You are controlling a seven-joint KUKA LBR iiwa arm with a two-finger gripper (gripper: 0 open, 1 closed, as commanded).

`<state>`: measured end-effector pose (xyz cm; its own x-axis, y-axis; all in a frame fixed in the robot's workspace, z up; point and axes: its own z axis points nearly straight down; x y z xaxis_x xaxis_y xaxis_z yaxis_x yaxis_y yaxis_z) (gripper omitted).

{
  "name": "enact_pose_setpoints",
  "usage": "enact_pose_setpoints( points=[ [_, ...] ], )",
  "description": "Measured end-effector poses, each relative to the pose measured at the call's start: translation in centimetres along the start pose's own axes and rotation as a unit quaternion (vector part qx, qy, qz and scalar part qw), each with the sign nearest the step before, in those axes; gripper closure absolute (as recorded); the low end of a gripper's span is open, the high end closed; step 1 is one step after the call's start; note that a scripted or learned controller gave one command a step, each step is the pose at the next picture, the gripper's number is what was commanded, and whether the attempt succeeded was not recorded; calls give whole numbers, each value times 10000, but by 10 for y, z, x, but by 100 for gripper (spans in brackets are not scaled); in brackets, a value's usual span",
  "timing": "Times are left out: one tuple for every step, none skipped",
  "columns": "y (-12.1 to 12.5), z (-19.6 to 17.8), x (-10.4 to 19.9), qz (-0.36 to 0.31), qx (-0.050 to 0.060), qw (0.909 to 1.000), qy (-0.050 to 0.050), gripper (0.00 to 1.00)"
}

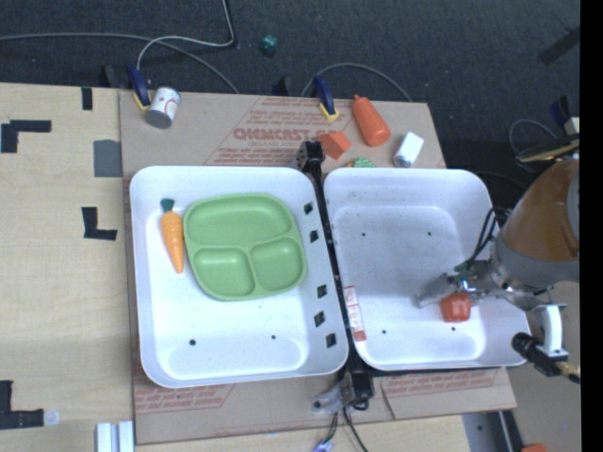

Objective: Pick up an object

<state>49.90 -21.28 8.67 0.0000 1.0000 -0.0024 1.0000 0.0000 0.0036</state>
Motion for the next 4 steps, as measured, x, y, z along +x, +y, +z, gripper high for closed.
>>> enact_pose_setpoints(
  points=[
    [1, -10, 0, -1, -17, 10000, -9, 100],
    [58, -1, 69, -13, -30, 10000, 10, 100],
    [57, 0, 69, -15, -11, 10000, 15, 0],
    [88, -96, 115, -9, 16, 10000, 10, 0]
  ],
)
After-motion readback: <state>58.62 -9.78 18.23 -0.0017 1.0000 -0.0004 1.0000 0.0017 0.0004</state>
